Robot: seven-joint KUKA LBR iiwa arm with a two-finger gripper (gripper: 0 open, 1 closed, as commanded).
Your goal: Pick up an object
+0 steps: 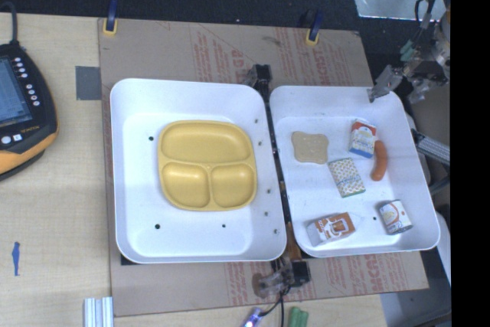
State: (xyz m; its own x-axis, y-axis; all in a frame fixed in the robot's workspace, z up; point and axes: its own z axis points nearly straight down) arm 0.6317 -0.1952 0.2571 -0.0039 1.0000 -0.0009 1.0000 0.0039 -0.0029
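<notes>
We'd go for the hot dog [378, 161] in the right bin [413, 241], soft, light, pinch mid-length across its width; gripper [380, 90] at the bin's far corner, can't tell its state.

I make out repeating red lettering printed in diagonal lines on the brown cardboard sheet [230, 50] under the bins, left of the gripper [380, 90], too faint to read. Printed faces on the small brown carton [331, 228], patterned packet [347, 177] and can [395, 217] below the gripper are illegible too.
</notes>
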